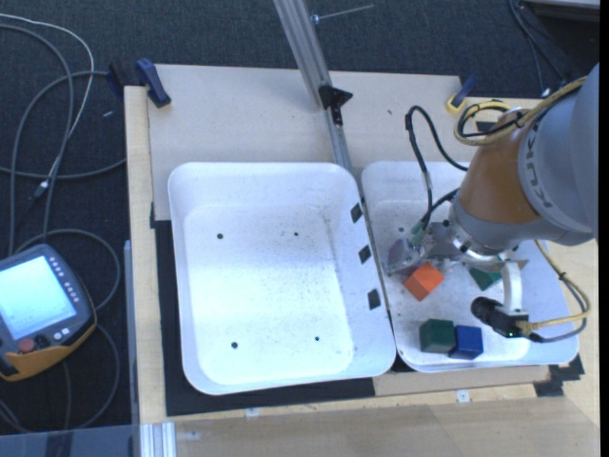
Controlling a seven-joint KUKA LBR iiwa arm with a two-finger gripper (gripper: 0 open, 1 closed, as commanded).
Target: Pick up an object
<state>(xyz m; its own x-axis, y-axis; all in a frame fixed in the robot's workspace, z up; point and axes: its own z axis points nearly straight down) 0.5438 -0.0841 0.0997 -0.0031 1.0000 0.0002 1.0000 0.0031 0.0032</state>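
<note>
The right bin [395, 193] holds several small blocks. An orange block [424, 281] lies near its middle, tilted. A dark green block [437, 334] and a blue block [466, 341] sit side by side at the front wall. Another green piece [487, 277] peeks out under the arm's wrist. My gripper [413, 251] hangs low in the right bin, just above and to the left of the orange block, close to it or touching it. The wrist hides part of the bin behind it.
The left bin [183, 193] lies beside the right one, their walls meeting near black clips [365, 253]. A slanted metal pole [303, 41] crosses the back of the bench. A teach pendant [38, 305] and cables lie on the floor at left.
</note>
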